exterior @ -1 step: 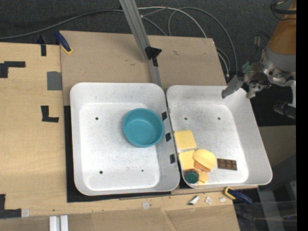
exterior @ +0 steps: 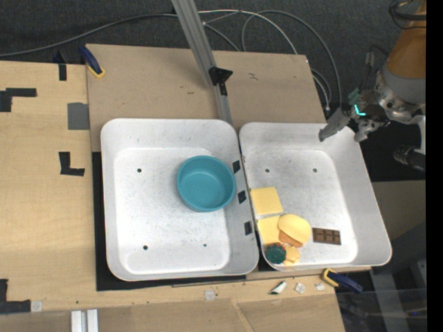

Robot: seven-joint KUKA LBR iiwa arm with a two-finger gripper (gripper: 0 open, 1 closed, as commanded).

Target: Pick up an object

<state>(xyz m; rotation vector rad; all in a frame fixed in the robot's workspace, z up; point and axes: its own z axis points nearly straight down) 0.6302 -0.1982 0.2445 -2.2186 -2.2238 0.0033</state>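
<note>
In the left bin (exterior: 124, 254), a blue bowl (exterior: 205, 183) is sitting near the right wall. In the lower left of the right bin (exterior: 367, 206), yellow blocks (exterior: 266, 201), an orange-yellow toy (exterior: 293, 229), a teal piece (exterior: 276, 254) and a brown bar (exterior: 326, 236) are lying together. At the upper right, the gripper (exterior: 342, 126) is hovering over the bin's rim with fingers spread, grasping nothing, well apart from these objects.

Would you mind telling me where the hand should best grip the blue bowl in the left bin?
Probably the blue bowl by its rim, from straight above, one finger inside and one outside: it sits upright and open, too wide to span. The left side stands away from the bin's wall.
</note>
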